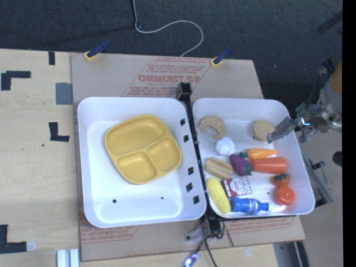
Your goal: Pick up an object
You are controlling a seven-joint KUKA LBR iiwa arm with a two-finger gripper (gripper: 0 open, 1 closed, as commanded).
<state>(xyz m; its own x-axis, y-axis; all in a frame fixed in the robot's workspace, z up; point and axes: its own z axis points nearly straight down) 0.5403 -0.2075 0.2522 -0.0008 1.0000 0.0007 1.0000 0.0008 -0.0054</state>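
The left bin holds a yellow divided tray. The right bin holds toy food: a croissant, a white ball, a hot dog bun, a corn cob, a purple piece, a blue bottle, a carrot, an orange-red bottle, a tomato and a tan cookie. The gripper hangs at the bin's right rim, just beside the cookie; I cannot tell how far its jaws are open, and nothing shows between them.
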